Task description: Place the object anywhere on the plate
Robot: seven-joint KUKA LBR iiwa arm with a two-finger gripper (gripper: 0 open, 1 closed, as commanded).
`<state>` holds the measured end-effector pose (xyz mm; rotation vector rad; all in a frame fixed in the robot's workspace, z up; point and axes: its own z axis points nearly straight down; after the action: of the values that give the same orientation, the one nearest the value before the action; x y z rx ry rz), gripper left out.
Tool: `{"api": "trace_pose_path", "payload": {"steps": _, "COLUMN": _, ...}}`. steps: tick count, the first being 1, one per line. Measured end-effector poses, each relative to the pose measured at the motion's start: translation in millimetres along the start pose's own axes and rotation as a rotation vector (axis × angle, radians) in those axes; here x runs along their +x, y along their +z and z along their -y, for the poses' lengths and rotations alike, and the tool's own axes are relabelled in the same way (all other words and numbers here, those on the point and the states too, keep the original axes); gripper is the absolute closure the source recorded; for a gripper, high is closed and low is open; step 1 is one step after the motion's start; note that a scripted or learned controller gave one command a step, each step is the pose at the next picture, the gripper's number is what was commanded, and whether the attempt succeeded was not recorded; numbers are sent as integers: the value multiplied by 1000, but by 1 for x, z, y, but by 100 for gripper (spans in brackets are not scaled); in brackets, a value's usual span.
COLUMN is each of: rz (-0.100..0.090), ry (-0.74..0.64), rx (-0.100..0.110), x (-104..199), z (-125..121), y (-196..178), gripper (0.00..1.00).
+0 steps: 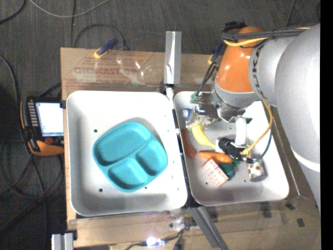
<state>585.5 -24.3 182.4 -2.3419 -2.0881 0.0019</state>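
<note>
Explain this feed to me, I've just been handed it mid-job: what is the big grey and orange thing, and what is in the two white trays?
You are looking down at a slant from one fixed camera above a bench. The grey and orange thing is a robot arm reaching in from the right. Its gripper hangs low over the right bin, near that bin's far left corner.

The left bin holds a teal plate with three compartments, and nothing lies on it yet. That plate is where the object must go.

In the right bin lie a yellow banana just below the gripper, an orange carrot, a small box and a spotted white item. The wrist hides the gripper's tip, so I cannot tell whether anything is held.
</note>
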Motion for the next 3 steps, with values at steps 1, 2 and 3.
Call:
{"api": "trace_pose_path", "payload": {"steps": 1, "rz": 2, "ry": -118, "rx": -1, "x": 54, "z": 28, "y": -75, "gripper": 100}}
{"api": "trace_pose_path", "payload": {"steps": 2, "rz": 3, "ry": -167, "rx": 0, "x": 128, "z": 62, "y": -77, "gripper": 100}}
{"api": "trace_pose_path", "payload": {"steps": 3, "rz": 4, "ry": -223, "rx": 0, "x": 128, "z": 73, "y": -29, "gripper": 100}}
